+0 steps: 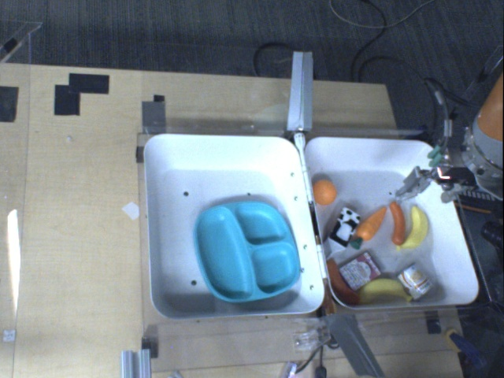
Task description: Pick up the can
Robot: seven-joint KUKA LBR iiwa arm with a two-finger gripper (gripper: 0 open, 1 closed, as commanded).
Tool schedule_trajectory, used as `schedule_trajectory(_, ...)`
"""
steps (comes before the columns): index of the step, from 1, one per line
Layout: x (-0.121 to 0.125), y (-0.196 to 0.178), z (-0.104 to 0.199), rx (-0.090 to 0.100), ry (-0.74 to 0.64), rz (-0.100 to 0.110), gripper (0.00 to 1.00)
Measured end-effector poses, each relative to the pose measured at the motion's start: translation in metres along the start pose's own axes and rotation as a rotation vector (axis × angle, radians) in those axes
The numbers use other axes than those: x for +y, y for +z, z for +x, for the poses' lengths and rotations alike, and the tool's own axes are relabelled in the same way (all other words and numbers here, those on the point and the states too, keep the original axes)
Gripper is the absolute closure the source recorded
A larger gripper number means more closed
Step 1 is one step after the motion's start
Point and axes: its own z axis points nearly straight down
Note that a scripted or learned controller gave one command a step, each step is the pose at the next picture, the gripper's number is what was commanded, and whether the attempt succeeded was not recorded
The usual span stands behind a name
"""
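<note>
Two white bins sit side by side on the surface (79, 235). Arm enters from the right, hand (417, 181) over the upper right part of the right bin (370, 154). Can't tell if the hand is open or closed; nothing visibly gripped.

Can (414, 281) lies on its side well below the hand, near the bin's lower right corner, touching or just beside the end of a banana (383, 290).

Just below the hand: a red sausage-like piece (398, 222) beside a second banana (418, 227). Below-left: a carrot (372, 223), a black-and-white toy (343, 226), and a dark red packet (359, 272). Left of the hand: an orange (324, 191) near the divider.

Far left, the other bin (173, 179) holds a blue sectioned tray (247, 250).
</note>
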Motion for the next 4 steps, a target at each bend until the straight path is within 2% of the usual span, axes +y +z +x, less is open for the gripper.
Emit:
schedule_trajectory(1, 0.045, 0.037, -0.067, 0.000, 0.193, 0.000, 0.00)
schedule_trajectory(2, 0.063, 0.171, -0.047, 0.001, 0.175, 0.001, 0.00)
schedule_trajectory(3, 0.142, 0.182, -0.056, 0.001, 0.242, -0.003, 0.00)
schedule_trajectory(4, 0.145, 0.172, -0.054, 0.001, 0.233, -0.009, 1.00)
